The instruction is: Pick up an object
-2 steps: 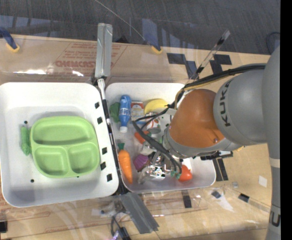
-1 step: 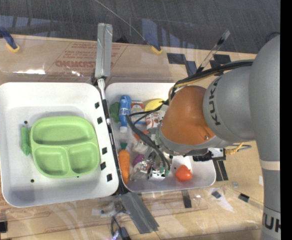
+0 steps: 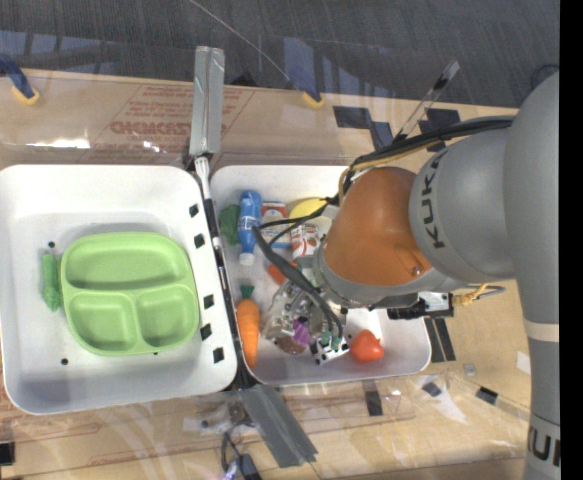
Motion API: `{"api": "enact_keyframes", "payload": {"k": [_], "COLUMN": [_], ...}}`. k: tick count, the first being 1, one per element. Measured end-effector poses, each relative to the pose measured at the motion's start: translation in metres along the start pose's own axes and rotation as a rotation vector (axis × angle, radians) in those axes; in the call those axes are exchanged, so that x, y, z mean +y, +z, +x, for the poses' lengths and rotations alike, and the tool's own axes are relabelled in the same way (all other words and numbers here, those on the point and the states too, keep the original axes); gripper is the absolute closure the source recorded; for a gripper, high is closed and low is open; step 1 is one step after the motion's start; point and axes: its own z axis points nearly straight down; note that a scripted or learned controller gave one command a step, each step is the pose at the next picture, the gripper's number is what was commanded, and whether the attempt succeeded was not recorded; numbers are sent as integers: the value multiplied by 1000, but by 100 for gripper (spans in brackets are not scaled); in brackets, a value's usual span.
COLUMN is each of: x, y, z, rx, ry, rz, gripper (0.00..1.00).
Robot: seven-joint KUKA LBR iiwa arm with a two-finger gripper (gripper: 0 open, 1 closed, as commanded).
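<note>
One arm (image 3: 471, 208) marked KUKA, claw (image 3: 306, 330) low

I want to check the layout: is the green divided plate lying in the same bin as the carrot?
No, the green divided plate lies in the left bin, while the carrot lies in the right bin, where the gripper reaches.

Green tray (image 3: 126, 293); orange carrot (image 3: 248, 330); white bins (image 3: 11, 268); blue bottle (image 3: 249, 213).

left bin (image 3: 11, 268): divided tray (image 3: 128, 291) at its centre | right bin (image 3: 411, 353): bottle (image 3: 248, 226) at left wall, toy carrot (image 3: 248, 330) by near-left corner, arm over its middle
</note>
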Motion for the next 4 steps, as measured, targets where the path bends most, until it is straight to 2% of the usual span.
{"api": "enact_keyframes", "payload": {"k": [1,2,3,4], "x": [0,-8,-8,-22], "y": [-5,-33,-33,9], "z": [-60,-40,-40,9], "rx": [-1,1,2,0], "ry": [319,235,234,-48], "rz": [1,2,2,0], "gripper": [100,100,0,0]}}
